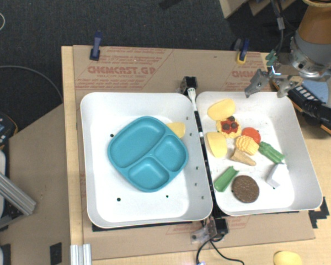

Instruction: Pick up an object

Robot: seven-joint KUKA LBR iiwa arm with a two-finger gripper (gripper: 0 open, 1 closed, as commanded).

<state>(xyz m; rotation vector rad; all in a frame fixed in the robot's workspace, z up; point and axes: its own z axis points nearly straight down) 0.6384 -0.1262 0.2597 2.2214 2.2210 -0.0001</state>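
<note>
So two shallow white bins are being carried side by side on the tabletop (71,148), which is covered by a sheet of brown cardboard with red printing. The left bin (99,203) is being taken up mostly by a teal divided plate (148,153), and a small yellow piece (176,128) is being half hidden just past the plate's far right edge. The right bin (298,148) is where all the pickable stuff is being kept: a yellow lemon-looking piece (221,109) at the top, a red and black item (229,125) just under it, a pale yellow wedge (216,144), a red tomato-ish thing (251,134), a bumpy yellow piece (246,144) touching a tan cone (243,158), a green pepper-like piece (270,152), a green pod (225,179) just beside a brown round cookie (245,188), and a small grey block (272,175). The arm's hand (267,84) is being held over the far rim of the right bin, near its top right corner, well apart from the toys. Its fingers are being kept spread wide, and nothing is being gripped between them.
</note>
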